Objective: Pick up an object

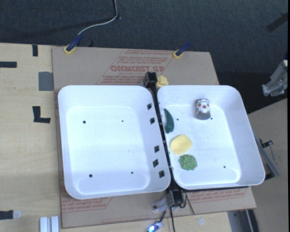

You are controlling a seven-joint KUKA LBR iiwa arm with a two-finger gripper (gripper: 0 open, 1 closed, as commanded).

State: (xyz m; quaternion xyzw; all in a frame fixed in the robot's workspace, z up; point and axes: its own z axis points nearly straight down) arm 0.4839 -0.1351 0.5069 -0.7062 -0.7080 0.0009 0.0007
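Note:
Several small objects lie in the right bin [232,144]. A grey and white piece with a red patch [202,108] sits near the bin's far middle. A dark green elongated item [168,121] rests against the left wall. Below it lies a yellow lump [181,143], and a green bumpy ball [187,162] sits just in front of that, almost touching it.
The left bin [106,144] adjoins the right bin along a seam with black clips [157,139]. Both rest on a cardboard sheet [135,66] held by two clamps [72,44]. A grey metal part [275,83] stands at the right edge, off the bins.

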